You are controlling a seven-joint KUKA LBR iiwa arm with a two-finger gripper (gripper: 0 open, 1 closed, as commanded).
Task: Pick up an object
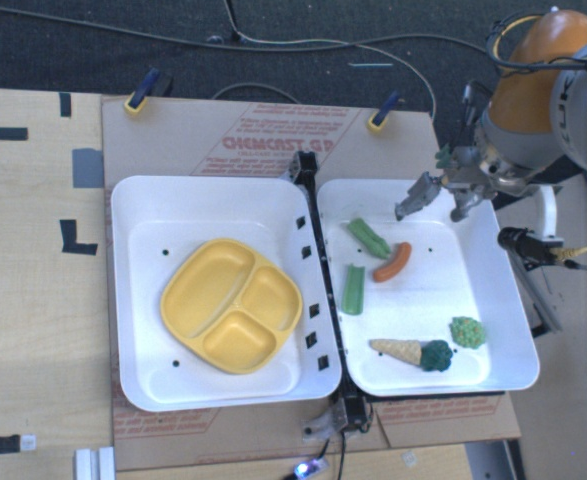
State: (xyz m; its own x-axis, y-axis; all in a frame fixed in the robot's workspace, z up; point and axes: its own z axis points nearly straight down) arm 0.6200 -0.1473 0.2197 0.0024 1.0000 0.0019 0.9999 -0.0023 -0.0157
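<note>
My gripper hangs open over the back of the right bin, its two grey fingers spread with nothing between them. Below and to its left lie an orange sausage-like piece and a green bean-like piece. A green stick lies near the bin's left wall. Near the front sit a cream cone with a dark green ball on its end and a light green broccoli-like lump.
The left bin holds a yellow divided plate. A black divider with clips runs between the bins. Cables cross the dark floor behind the bench. Yellow-blue clamps hold the cardboard at the back.
</note>
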